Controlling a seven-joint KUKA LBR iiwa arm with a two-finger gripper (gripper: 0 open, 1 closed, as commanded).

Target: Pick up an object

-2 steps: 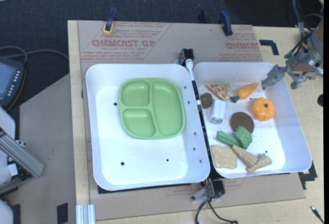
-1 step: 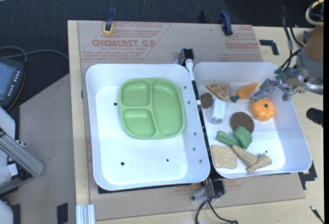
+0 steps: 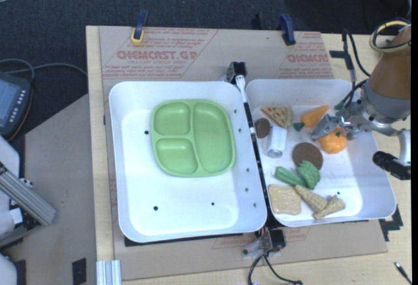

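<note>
Orange toy fruit (image 3: 335,142) is seen directly beneath the pincer (image 3: 331,128), touching it, though whether it is pinched cannot be told.

Left white bin (image 3: 130,166): green three-compartment plastic tray (image 3: 193,137) takes the upper middle; bare floor along the front and left. Right white bin (image 3: 382,195): toy foods crowd centre and front (little gap between pieces); right-hand floor strip open.
</note>
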